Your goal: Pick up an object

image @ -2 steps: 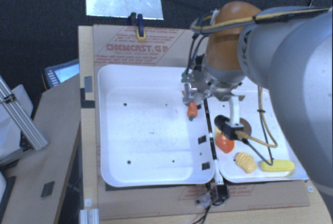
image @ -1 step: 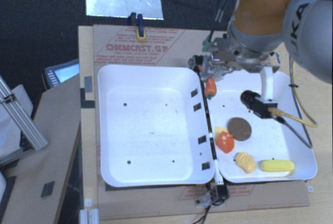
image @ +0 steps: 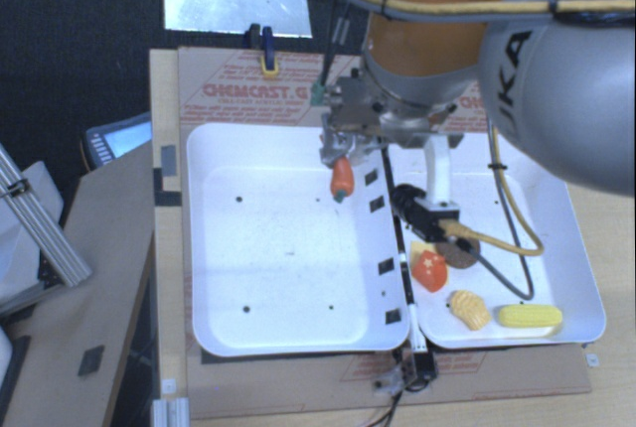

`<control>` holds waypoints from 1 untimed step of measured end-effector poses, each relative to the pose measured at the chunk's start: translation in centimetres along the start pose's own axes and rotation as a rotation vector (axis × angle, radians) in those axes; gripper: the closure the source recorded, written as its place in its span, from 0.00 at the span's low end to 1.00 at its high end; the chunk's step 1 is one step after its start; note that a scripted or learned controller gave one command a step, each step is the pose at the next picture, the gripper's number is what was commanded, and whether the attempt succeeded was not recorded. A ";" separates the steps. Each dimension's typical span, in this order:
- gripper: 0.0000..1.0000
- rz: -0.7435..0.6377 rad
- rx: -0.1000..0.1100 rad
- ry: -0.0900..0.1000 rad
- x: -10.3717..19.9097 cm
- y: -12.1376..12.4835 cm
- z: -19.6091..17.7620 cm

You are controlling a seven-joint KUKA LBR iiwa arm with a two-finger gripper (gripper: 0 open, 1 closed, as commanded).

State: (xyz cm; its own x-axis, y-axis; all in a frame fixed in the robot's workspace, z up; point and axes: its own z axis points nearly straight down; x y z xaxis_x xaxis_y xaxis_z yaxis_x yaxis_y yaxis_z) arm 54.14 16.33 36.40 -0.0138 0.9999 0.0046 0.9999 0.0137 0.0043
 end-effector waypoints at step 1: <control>1.00 0.015 0.003 -0.006 -1.9 6.9 4.3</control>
